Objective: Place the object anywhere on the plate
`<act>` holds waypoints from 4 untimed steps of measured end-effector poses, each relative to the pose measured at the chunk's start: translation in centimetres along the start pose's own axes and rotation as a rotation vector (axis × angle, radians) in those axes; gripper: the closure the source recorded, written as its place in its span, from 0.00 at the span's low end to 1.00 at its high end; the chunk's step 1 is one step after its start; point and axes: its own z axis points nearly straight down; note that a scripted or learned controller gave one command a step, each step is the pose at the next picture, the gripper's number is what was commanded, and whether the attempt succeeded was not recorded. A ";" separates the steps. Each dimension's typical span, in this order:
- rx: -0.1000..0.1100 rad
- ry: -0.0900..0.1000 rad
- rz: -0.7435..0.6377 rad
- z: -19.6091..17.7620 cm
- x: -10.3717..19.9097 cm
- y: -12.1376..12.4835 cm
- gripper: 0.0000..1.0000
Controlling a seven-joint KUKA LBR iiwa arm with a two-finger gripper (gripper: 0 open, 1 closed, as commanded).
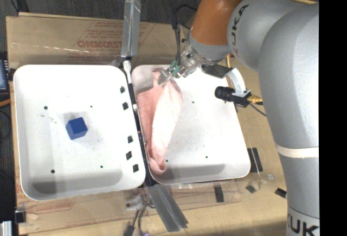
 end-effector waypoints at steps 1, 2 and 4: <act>0.000 0.002 -0.003 -4.0 0.0 0.0 1.00; 0.003 0.004 -0.409 -3.1 5.5 -1.0 1.00; 0.002 0.004 -1.071 -3.3 15.9 -2.3 1.00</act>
